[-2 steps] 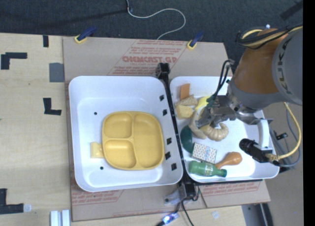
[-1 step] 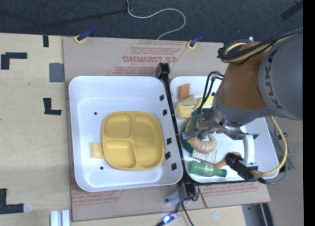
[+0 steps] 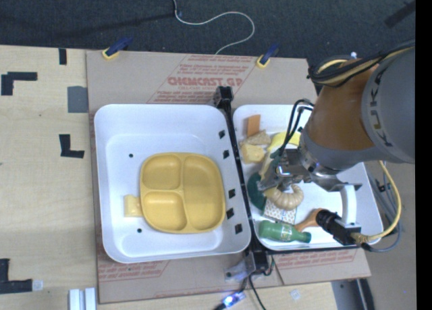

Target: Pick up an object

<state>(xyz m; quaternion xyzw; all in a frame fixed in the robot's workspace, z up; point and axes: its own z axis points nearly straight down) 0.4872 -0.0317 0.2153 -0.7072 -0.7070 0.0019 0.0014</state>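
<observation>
Here we are above the two bins. The left bin (image 3: 118, 160) holds a yellow plate (image 3: 182, 192) with three compartments, lying flat in the middle. A small tan piece (image 3: 131, 205) peeks out at the plate's nine o'clock, touching its edge.

Over to the right bin (image 3: 268, 113), and it's crowded. At twelve o'clock we have an orange block (image 3: 253, 124), with a pale chunk (image 3: 254, 151) just below it and a yellow item (image 3: 278, 141) beside that. At nine o'clock a dark green thing (image 3: 255, 192) sits against the wall. At six o'clock a green bottle (image 3: 283, 232) lies on its side, with a dotted white piece (image 3: 282, 215) just above it and a brown handle (image 3: 307, 221) at the bottle's two o'clock.

The arm (image 3: 344, 119) comes in from three o'clock, and the gripper (image 3: 287, 173) is down over the middle of this bin. A tan ring (image 3: 285, 199) lies right at its six o'clock, very close. We can't tell whether they touch, nor whether the gripper is open or closed.
</observation>
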